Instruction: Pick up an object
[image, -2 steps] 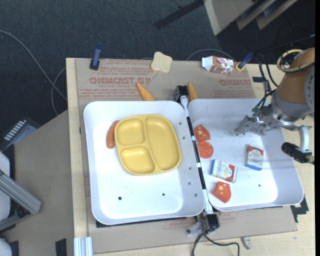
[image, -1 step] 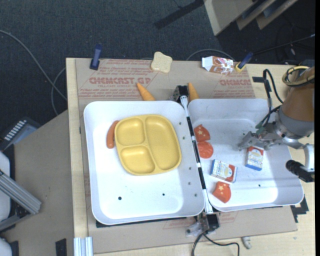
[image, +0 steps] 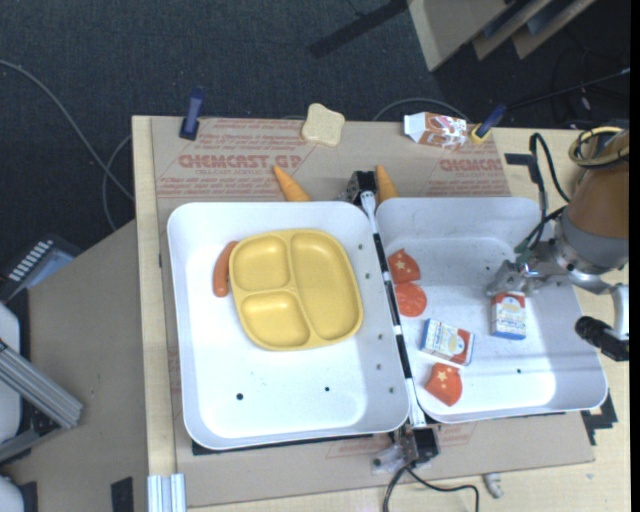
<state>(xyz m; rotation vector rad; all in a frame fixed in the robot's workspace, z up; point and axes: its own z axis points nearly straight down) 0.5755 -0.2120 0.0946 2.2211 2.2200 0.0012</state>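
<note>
Cardboard, I'm guessing: the small carton (image: 510, 316) is lying flat in the right bin (image: 560, 395), just under my claw (image: 512, 280), well apart from the other carton (image: 446, 342). I'm judging it light, fairly stiff, a bit slick. I'm planning to pinch across its narrow sides. I cannot tell how the claw is set.
</note>
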